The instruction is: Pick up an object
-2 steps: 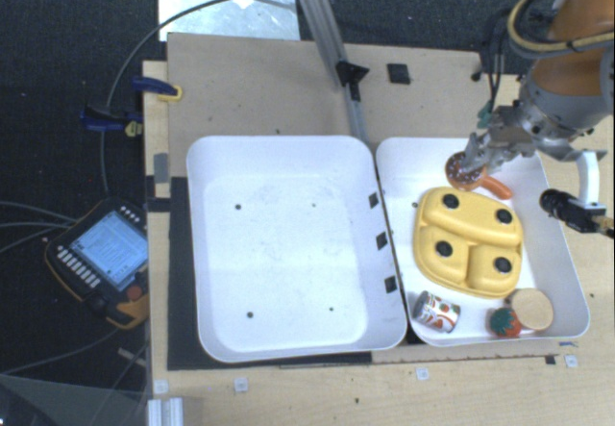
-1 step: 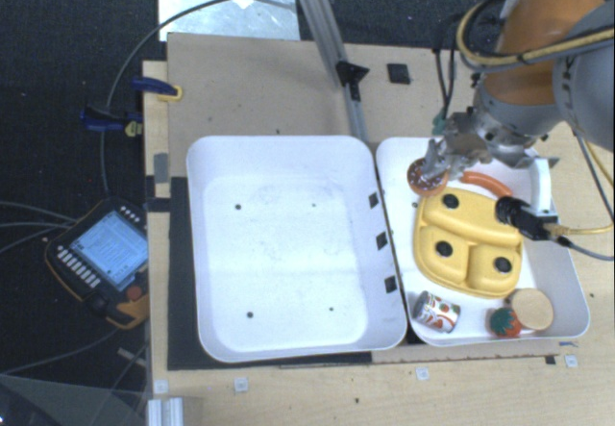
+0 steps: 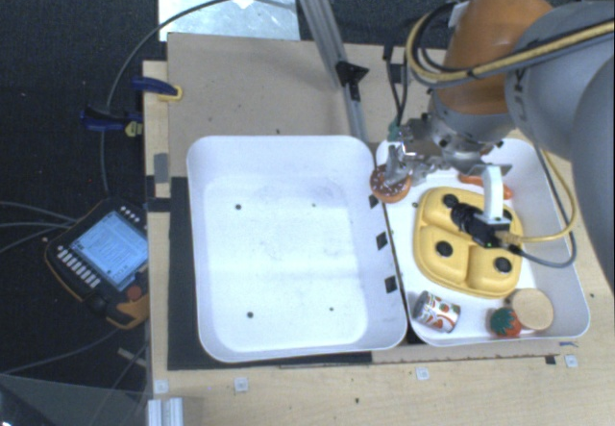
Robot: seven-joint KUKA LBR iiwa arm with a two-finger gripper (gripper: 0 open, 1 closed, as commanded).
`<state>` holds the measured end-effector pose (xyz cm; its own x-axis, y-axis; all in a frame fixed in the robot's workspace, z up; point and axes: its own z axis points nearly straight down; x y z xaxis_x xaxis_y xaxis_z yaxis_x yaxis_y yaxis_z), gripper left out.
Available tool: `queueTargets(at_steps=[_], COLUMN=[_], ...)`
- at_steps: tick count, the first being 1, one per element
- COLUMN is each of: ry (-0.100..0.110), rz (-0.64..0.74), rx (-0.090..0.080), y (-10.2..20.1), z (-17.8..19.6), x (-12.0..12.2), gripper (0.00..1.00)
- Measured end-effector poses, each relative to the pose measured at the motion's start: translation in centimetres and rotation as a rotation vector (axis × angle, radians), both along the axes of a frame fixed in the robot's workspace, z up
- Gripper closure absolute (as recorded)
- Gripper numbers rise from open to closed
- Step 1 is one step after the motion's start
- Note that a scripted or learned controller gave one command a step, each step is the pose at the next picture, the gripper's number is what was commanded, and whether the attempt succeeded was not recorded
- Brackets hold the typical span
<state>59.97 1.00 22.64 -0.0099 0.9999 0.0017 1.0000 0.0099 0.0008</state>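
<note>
Hiding right bin's top, arm, orange band

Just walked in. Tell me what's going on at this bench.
A grey and orange arm reaches in over the right bin, with its end effector low at the bin's upper left corner, right by a small brown round thing. Whether it has hold of that is unclear. In the same bin lie a yellow moulded piece, a small can, a tan disc and a green and red bit. The left bin sits alongside.
</note>
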Motion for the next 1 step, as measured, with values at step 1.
queueTargets(at_steps=[1], ry=[0.001], rz=[0.0], rx=[0.0], y=[6.11], z=[-0.27], x=[-1.28], gripper=[1.0])
